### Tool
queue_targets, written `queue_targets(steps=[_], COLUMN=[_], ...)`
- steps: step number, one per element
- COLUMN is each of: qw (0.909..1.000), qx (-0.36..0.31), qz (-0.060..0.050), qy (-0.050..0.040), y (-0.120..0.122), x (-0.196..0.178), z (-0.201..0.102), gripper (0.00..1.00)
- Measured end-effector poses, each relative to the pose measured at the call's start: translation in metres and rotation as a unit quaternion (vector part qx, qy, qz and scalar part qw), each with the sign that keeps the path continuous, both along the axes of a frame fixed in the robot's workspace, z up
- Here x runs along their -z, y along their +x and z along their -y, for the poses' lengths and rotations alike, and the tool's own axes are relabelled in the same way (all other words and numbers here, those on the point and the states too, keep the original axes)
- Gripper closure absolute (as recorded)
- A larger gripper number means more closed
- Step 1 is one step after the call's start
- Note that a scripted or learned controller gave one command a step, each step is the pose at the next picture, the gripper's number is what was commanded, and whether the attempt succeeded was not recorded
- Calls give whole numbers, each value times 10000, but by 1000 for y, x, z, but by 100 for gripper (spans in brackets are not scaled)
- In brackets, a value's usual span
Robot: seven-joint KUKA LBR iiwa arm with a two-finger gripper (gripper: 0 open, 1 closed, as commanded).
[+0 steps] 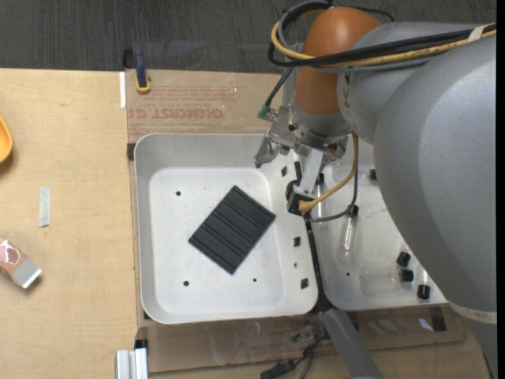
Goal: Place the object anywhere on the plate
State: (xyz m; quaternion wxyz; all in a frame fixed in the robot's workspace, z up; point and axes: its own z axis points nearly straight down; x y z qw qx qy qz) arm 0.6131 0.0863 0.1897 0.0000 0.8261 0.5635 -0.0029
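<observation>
A black ribbed plate (232, 229) lies flat and turned at an angle in the middle of the left white bin (158, 290). My gripper (273, 150) hangs over that bin's far right corner, close to the wall shared with the right bin (371, 294); the wrist above it hides what is under it. I see nothing held. A thin pale stick-like object (347, 235) lies in the right bin, and beside it a faint clear item (375, 279). The gripper is above and to the right of the plate, apart from it.
Three small black pieces (409, 275) lie at the right bin's near right. On the wooden bench to the left are an orange thing (4, 142), a small grey strip (44, 208) and a red-and-white packet (17, 263). The arm's bulk covers the right side.
</observation>
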Motion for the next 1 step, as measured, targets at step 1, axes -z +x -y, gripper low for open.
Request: queue_targets(steps=[1], qw=[9999], qx=[129], qz=[9], qy=[1], y=[46], x=[-14], z=[-57], gripper=[0])
